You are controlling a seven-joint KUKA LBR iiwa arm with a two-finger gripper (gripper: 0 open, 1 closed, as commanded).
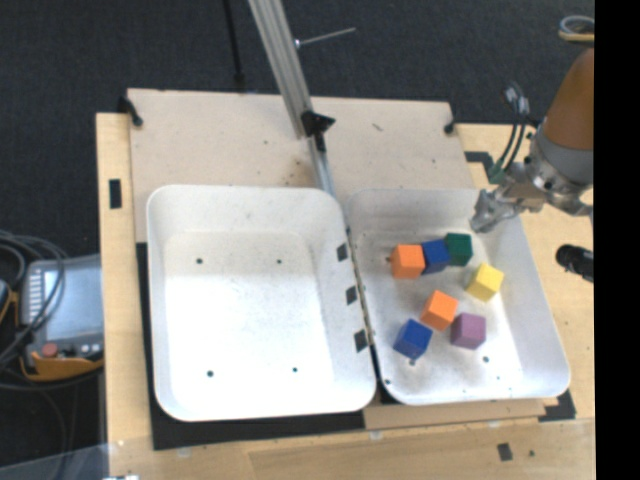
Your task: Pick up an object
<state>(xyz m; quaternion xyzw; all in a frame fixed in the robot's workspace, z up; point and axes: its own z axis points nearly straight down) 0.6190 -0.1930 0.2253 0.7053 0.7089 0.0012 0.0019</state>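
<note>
Several small cubes lie in the right bin [520, 368]. An orange cube [407, 261], a blue cube [435, 256] and a green cube [459, 248] touch in a row. Below them sit a yellow cube [485, 281], a second orange cube [439, 309], a purple cube [468, 330] and another blue cube [412, 339]. My gripper [487, 211] hangs over the bin's upper right corner, above and to the right of the green cube. Nothing shows between its fingers.
The left bin [160, 268] stands beside the right one. A slanted metal pole [285, 63] rises from the gap between the bins at the back. A pendant with cables [55, 318] lies off the bench at the left.
</note>
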